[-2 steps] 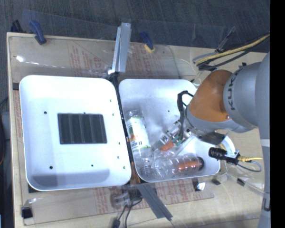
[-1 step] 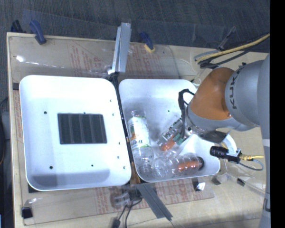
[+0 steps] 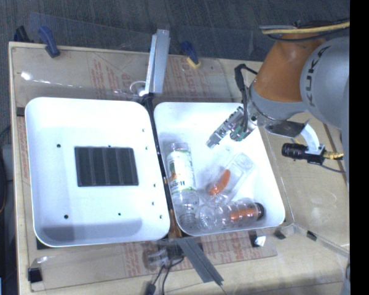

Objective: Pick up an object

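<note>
My gripper (image 3: 216, 138) hangs over the upper middle of the right bin (image 3: 172, 118), its fingers pointing down-left, with nothing between them. Below it lie several clear plastic bottles. One with a white and green label (image 3: 180, 171) lies along the bin's left wall. One with orange contents (image 3: 229, 176) lies tilted in the middle, just below the gripper. Another with an orange-brown label (image 3: 243, 212) lies along the near wall, beside a clear bottle (image 3: 195, 215) at the near left corner.
The left bin (image 3: 43, 165) holds a dark ribbed rectangular tray (image 3: 106, 166) near its middle. A grey metal bar (image 3: 157, 60) stands at the divide behind the bins. Blue clamps (image 3: 48, 40) sit on the bench's far edge.
</note>
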You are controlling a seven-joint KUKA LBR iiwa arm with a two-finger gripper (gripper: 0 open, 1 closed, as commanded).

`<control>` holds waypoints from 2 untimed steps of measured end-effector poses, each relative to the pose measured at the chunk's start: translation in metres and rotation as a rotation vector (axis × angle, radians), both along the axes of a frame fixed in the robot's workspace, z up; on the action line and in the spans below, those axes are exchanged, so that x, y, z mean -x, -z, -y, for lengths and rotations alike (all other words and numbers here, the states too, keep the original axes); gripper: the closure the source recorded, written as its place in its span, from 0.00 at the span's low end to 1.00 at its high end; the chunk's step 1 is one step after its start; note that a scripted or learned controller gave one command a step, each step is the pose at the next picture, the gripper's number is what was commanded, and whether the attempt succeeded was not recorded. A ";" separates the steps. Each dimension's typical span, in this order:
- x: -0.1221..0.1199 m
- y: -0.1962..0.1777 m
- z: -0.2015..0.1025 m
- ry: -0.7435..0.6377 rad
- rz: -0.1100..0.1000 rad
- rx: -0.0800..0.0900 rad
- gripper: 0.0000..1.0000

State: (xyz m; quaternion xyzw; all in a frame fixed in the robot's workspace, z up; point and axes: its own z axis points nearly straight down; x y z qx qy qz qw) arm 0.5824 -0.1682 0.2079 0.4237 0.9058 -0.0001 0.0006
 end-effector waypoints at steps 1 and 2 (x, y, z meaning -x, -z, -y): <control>0.000 0.000 0.000 0.000 -0.001 0.000 0.00; 0.014 0.044 0.039 -0.017 -0.003 -0.001 0.00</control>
